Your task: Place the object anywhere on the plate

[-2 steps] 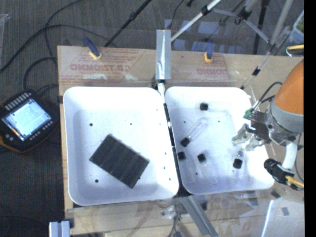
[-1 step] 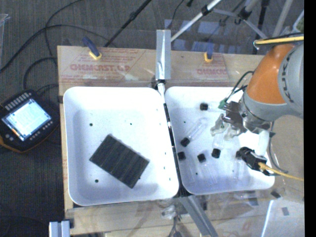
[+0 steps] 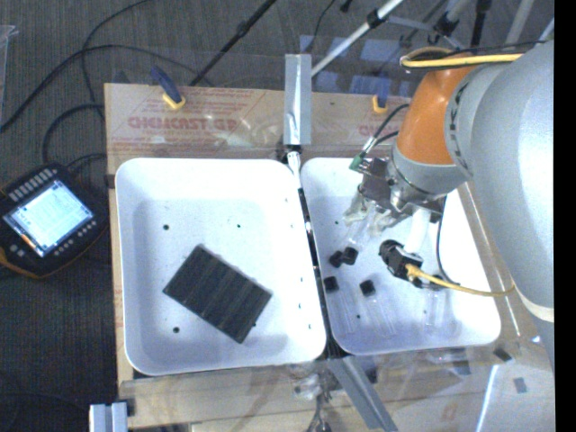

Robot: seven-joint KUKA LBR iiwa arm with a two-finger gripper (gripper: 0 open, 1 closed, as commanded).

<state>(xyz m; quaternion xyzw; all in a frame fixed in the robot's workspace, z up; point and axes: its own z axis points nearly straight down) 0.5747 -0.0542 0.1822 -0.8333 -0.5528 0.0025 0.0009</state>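
A lit handheld screen [image 3: 47,216] lies on dark carpet [image 3: 54,61] left of the bench [image 3: 207,124]

Robotics lab or test cell, not a home or shop. Evidence: grey industrial arm [image 3: 513,151] with orange band over a plywood bench [image 3: 207,120] printed with faded red lettering. Two shallow white bins [image 3: 130,241] sit side by side on it, split by a metal extrusion post [image 3: 296,97]. Clamps [image 3: 167,88] grip the board's far edge. Handheld control pendant [image 3: 45,219] with lit screen lies on dark carpet at left. Black cables [image 3: 117,43] trail loose across the floor; tripod-like stand legs [image 3: 396,7] at top right.
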